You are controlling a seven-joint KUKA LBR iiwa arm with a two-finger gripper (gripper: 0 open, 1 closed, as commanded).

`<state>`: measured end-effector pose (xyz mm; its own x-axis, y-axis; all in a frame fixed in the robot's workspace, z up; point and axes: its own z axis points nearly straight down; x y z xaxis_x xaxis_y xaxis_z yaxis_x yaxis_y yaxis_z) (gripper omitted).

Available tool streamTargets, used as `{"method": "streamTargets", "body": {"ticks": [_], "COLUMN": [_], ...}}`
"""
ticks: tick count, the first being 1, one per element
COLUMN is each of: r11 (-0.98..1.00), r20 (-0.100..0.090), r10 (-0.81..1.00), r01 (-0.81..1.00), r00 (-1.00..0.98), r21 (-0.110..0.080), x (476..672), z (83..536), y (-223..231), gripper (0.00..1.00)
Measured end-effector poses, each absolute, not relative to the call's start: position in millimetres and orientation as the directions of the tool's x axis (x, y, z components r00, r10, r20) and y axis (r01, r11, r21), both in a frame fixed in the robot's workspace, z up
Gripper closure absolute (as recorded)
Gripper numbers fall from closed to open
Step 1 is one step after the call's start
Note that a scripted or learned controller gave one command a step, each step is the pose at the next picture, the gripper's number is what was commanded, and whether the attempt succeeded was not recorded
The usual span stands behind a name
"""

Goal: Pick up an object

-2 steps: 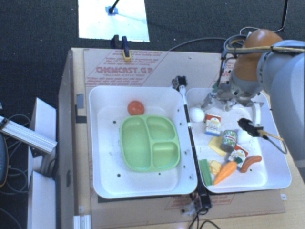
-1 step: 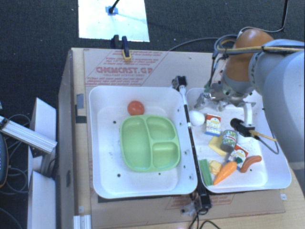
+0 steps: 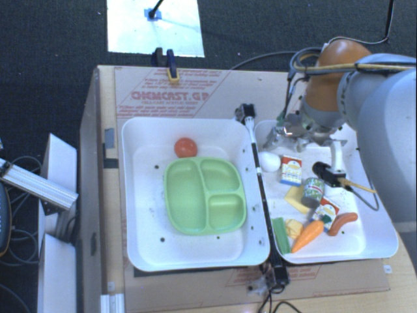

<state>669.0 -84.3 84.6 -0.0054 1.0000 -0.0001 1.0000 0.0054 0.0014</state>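
Arm over the right bin (image 3: 384, 240); no object lifted yet.

The gripper (image 3: 293, 134) hovers at the bin's 11 o'clock corner; its state cannot be told. Pick candidates lie below: one white egg (image 3: 270, 162), one carton (image 3: 292, 171), one can (image 3: 313, 189), one carrot (image 3: 307, 235), one sausage (image 3: 343, 221). The left bin (image 3: 140, 175) holds one green tray (image 3: 204, 195) and one red ball (image 3: 186, 147) at its 12 o'clock. Grasp and lift remain.

The left bin (image 3: 140, 175) has bare floor along its left and near sides; a green divided plate (image 3: 205, 194) fills its middle, with a red ball (image 3: 186, 147) just behind. The right bin (image 3: 378, 237) is crowded: white egg (image 3: 270, 162), small carton (image 3: 292, 171), can (image 3: 313, 189), carrot (image 3: 307, 236) and sausage (image 3: 343, 221) lie close together, under the arm (image 3: 371, 103)
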Motion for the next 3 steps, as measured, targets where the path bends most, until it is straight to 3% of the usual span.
{"method": "streamTargets", "body": {"ticks": [1, 2, 3], "r11": [0.002, 0.003, 0.003], "r20": [-0.002, -0.002, -0.002], "r10": [1.0, 1.0, 1.0], "r01": [1.0, 1.0, 1.0], "r00": [-0.002, -0.003, -0.003], "r21": [0.003, 0.007, 0.007], "x": [669.1, 670.3, 670.3], "z": [85.4, 96.8, 96.7], "y": [-125.1, -125.0, -125.0], "gripper": [0.0, 1.0, 0.0]}}
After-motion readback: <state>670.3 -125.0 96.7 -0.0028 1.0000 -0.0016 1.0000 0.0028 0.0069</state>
